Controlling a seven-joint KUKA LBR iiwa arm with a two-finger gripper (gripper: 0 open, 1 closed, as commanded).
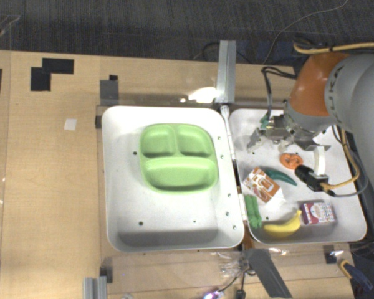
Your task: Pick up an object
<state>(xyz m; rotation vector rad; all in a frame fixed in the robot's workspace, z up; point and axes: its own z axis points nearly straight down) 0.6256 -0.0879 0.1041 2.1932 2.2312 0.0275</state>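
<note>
The hand (266, 134) hangs over the right bin (355, 229)'s upper part, nothing visibly in it, its opening impossible to judge; the nearest target, an orange object (291, 161), lies just beside; crowded by the dark green pepper (280, 176) and small carton (262, 185), a descent could nudge rather than grip.

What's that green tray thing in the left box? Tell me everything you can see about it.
The green tray is a pale lime divided plate, plastic by its look, with rounded corners. It has three hollows: two smaller ones along its far side and one wide one along its near side. It lies flat, right way up, near the middle of the left white bin, resting on the bin's floor. Nothing lies in its hollows, and nothing else touches it.
</note>
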